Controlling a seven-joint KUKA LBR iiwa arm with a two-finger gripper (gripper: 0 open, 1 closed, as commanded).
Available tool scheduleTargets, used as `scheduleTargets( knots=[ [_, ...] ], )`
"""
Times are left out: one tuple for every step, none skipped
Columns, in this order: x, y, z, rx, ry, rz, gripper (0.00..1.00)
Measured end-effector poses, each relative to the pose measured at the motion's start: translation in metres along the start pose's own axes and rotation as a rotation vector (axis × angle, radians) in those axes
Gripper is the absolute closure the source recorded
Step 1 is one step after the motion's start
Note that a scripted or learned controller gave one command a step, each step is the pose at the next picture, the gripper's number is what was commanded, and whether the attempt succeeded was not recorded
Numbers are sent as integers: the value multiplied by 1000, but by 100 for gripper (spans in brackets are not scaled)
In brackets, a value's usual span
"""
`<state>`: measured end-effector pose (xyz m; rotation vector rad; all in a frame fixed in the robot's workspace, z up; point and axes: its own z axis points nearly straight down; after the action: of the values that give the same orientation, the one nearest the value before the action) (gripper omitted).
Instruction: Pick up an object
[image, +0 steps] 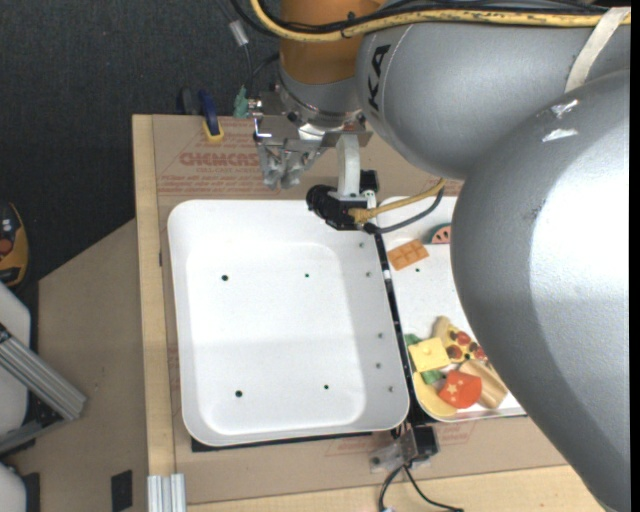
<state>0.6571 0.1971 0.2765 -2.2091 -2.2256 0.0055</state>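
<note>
My gripper (283, 172) hangs over the cardboard just behind the back rim of the left white bin (200, 400), apart from every object. The objects lie in the right bin (430, 290). A flat orange piece (407, 256) rests near its left wall. A small green and red item (441, 236) peeks out at the arm's edge. Toward the front sits a cluster of toy food: a yellow block (428, 353), a red round piece (460, 390) and a tan piece (492, 392) beneath them. The big grey arm hides most of the right bin.
A black fitting with a yellow cable (338, 206) hangs by the shared bin wall, just right of the gripper. A blue and yellow clamp (210, 116) sits at the cardboard's back edge. Aluminium rails (40, 380) lie at the left.
</note>
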Motion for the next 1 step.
scheduleTargets(
  knots=[
    [30, 9, -137, -24, 5, 3, 100]
  ],
)
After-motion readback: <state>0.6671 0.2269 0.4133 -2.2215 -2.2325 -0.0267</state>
